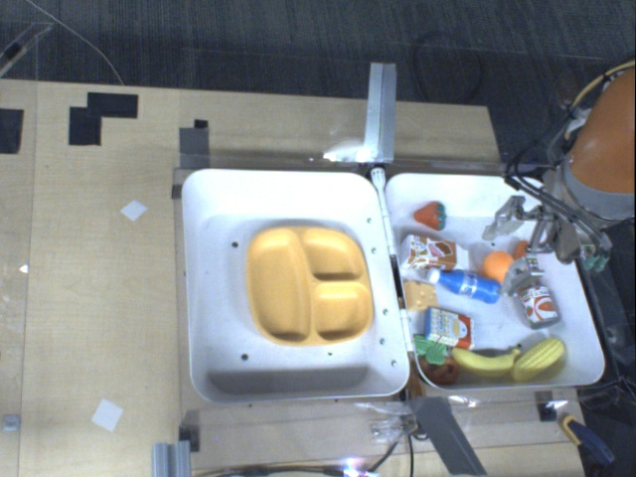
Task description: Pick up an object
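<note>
The left bin (214, 266) has open white floor all round the yellow divided tray (308, 284) that sits at its middle, widest along the left wall and the near edge. The right bin (462, 192) is crowded: a strawberry (429, 215), a small carton (430, 253), a blue bottle (467, 285), an orange ball (497, 265), a red-and-white can (538, 306), a second carton (447, 328) and a banana (487, 362) touching a yellow-green fruit (540, 358) leave only narrow gaps. Its clearest floor lies along the far wall, beside the strawberry. The gripper (527, 241) and arm (604, 152) occupy the far right corner. An upright metal post (382, 112) stands behind the wall between the bins. The counter (89, 296) left of the bins lies open.
</note>
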### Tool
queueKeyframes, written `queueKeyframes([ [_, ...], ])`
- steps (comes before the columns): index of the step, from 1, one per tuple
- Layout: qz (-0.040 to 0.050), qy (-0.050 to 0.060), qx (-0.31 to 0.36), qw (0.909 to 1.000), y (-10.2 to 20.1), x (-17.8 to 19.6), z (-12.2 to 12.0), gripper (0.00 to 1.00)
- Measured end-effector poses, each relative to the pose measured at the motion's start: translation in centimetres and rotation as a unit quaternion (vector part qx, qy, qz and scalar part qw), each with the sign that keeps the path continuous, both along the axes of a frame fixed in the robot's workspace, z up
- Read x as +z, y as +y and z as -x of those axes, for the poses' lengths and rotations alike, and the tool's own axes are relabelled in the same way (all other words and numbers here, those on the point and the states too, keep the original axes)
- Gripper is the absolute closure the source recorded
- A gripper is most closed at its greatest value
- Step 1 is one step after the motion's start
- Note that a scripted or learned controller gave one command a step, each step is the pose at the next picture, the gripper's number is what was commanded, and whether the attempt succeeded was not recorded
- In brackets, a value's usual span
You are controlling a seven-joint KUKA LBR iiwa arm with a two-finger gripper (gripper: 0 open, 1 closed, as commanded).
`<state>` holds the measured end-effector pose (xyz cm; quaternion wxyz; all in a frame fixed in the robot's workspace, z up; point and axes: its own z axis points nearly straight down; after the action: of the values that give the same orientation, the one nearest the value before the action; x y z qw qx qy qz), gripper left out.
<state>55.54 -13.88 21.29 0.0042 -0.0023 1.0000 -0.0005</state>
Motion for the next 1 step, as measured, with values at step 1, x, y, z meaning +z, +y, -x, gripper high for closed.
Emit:
queueKeyframes([
  [1, -0.0013, 0.004, -0.096, 0.9953, 0.24, -10.73, 5.76, 0.00],
])
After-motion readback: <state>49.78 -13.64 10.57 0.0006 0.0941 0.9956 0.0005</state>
